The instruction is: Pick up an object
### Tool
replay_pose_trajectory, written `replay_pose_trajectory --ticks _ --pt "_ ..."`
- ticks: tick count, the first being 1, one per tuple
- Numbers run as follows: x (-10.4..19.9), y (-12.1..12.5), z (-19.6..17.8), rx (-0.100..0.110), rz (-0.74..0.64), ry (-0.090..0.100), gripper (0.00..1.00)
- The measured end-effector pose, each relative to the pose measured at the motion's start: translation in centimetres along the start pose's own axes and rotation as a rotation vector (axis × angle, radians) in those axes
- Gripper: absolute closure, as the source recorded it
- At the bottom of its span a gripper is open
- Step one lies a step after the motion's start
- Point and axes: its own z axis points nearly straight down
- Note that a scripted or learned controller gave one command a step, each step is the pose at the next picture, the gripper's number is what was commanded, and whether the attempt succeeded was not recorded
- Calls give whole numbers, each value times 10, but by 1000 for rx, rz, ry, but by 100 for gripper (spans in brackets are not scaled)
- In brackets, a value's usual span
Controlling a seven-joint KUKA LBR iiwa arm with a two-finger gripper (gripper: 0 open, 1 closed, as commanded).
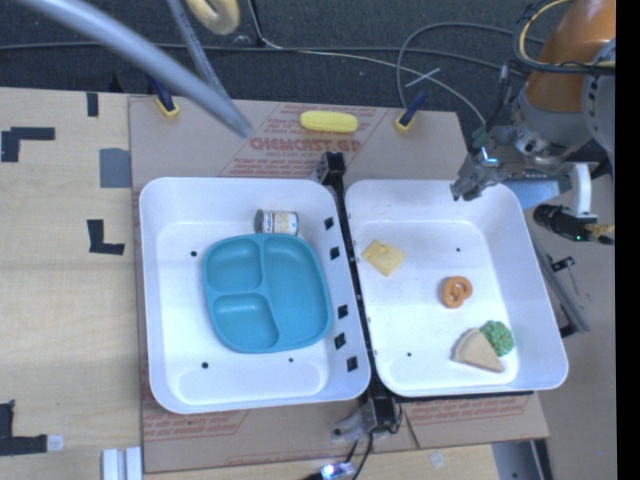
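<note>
The gripper [468, 188] hangs over the right bin [540, 363] at its 1 o'clock corner; I cannot tell its state. Next, move down toward the orange ring [456, 292], at 6 o'clock.

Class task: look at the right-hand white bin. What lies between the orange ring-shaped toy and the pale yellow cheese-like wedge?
Nothing: in the camera view, bare white bin floor separates the orange ring-shaped toy from the pale yellow cheese-like wedge.
</note>
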Motion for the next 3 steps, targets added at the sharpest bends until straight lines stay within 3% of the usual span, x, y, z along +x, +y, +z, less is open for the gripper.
replay_pose_trajectory --ticks 1,3 --pt "0 1 -54 1 0 0 100" --pt "108 5 -44 8 -4 2 100"
